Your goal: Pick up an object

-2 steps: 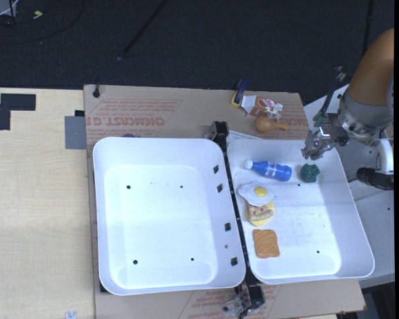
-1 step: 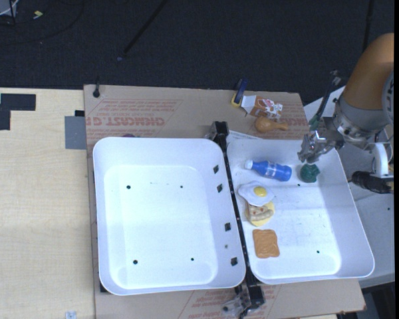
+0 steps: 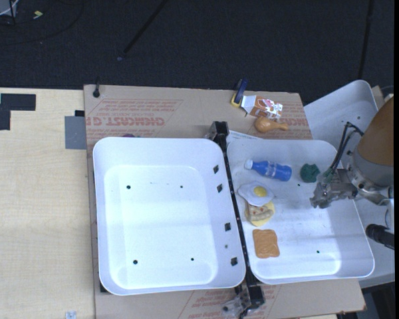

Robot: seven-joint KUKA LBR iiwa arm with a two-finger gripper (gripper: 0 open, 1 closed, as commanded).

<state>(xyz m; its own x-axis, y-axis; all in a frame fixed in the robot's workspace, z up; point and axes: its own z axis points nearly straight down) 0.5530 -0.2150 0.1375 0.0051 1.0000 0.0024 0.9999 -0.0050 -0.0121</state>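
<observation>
The grey arm's pincer (image 3: 321,200) hangs at the 3 o'clock side of the right shallow white plastic bin (image 3: 346,261), and I cannot tell how it stands. In this bin lie a blue plastic bottle (image 3: 269,170) at 12 o'clock, a small dark green lump (image 3: 310,172) just beside the pincer, a fried-egg toy (image 3: 258,193) on a sandwich toy (image 3: 259,212), and an orange-brown toast slice (image 3: 266,243) at 7 o'clock.

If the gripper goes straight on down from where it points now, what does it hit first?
Most likely the bare floor of the right bin. The gripper hangs above it, with the green object just beyond and the blue bottle further left, both apparently off that line, though depth is hard to judge.
</observation>
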